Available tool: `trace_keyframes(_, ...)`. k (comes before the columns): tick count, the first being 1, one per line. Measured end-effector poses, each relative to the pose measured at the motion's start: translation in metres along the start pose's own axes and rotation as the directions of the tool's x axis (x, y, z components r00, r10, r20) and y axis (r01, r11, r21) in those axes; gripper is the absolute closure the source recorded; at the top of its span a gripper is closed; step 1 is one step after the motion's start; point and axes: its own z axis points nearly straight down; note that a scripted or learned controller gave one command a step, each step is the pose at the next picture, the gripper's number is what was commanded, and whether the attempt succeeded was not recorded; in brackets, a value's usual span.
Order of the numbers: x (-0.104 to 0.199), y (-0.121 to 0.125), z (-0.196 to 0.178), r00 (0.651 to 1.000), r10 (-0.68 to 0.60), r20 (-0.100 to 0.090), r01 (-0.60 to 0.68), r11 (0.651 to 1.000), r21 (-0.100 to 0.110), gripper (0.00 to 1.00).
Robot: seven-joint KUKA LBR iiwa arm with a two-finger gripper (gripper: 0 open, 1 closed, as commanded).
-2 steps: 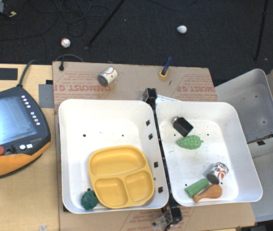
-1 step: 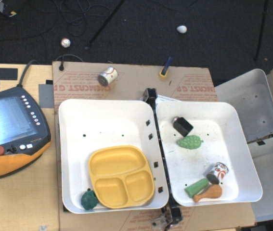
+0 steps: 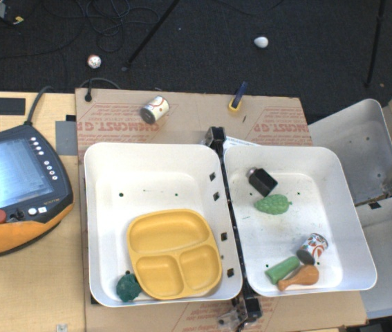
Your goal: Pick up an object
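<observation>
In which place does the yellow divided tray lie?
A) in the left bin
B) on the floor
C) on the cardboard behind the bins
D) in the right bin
A: the yellow tray lies in the left bin, near its front edge, beside a dark green lump.

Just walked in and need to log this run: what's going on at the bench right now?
Nothing is being handled at this moment. The left bin holds a yellow divided tray and a dark green lump at its near corner. The right bin holds a black block, a green leafy piece, a small can, a green stick and an orange piece. No object has been picked yet.
</observation>
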Motion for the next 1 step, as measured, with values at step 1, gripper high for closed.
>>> trace_keyframes(1, -0.0005, 0.0514, -0.1473, 1.000, -0.004, 0.012, 0.004, 0.999, -0.032, 1.00)
